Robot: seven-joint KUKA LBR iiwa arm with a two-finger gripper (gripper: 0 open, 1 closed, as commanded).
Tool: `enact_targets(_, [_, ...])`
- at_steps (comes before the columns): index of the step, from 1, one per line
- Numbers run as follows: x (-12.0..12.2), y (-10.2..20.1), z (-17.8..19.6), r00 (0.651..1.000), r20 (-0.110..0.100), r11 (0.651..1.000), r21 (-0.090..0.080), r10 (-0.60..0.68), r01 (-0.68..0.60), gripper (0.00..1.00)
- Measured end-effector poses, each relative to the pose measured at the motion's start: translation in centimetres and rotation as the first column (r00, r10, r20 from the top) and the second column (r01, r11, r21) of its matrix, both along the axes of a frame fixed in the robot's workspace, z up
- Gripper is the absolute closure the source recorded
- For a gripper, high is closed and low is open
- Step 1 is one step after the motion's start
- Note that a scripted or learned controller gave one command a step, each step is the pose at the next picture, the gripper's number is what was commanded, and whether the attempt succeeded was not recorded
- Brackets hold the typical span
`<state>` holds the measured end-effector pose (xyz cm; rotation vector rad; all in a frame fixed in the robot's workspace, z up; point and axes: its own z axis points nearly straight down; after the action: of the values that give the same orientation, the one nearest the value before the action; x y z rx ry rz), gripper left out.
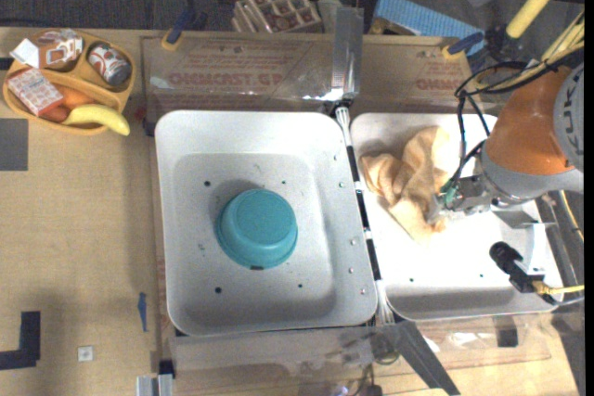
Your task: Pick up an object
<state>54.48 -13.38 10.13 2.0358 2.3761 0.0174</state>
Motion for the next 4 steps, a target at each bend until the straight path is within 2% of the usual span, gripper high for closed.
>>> enact_targets(1, [3.3,3.3,-1.0,0.999,-0.001,0.999,-0.003,-0.038,0.038,1.00])
enact_targets(2, [3.3,3.3,-1.0,0.999,-0.002,0.999,-0.004,-0.039,0.039,0.00])
enact_targets(3, [3.4,3.3,0.0,0.999,0.001,0.999,-0.001,-0.040,0.040,1.00])
enact_targets(4, [3.4,3.3,0.0,0.999,0.001,0.999,-0.002,-0.040,0.040,0.00])
